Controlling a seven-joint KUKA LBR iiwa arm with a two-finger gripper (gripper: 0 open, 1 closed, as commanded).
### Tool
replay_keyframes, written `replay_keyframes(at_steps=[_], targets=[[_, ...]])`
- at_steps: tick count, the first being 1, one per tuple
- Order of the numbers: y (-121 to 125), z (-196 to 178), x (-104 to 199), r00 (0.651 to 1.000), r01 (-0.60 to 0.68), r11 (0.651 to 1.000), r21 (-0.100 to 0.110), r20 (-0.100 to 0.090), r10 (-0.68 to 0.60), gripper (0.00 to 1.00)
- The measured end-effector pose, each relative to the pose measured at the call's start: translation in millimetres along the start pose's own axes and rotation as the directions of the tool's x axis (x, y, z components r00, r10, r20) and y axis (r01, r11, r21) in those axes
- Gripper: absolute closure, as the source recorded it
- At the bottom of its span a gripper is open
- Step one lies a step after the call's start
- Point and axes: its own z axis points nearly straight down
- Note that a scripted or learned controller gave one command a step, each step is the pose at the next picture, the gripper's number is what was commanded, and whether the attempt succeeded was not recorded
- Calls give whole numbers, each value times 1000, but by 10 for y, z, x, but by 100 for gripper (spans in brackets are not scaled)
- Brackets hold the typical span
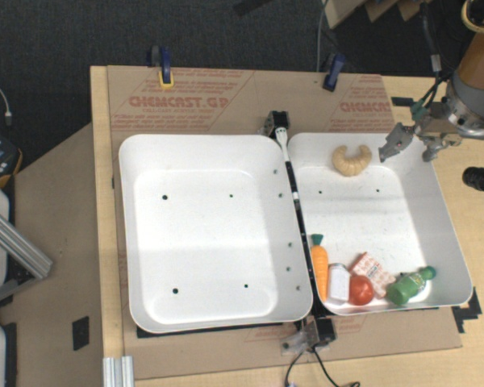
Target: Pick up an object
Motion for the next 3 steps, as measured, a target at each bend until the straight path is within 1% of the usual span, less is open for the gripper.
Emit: replay_keyframes(at_steps=[1,2,3], targets=[[-510,-813,523,1000,4,1000,-5,0,-4,0],[-832,-1343,1204,1000,8,1000,-8,-1,-8,0],[-1164,-1714,1624,1000,5,1000,-6,-1,-5,0]])
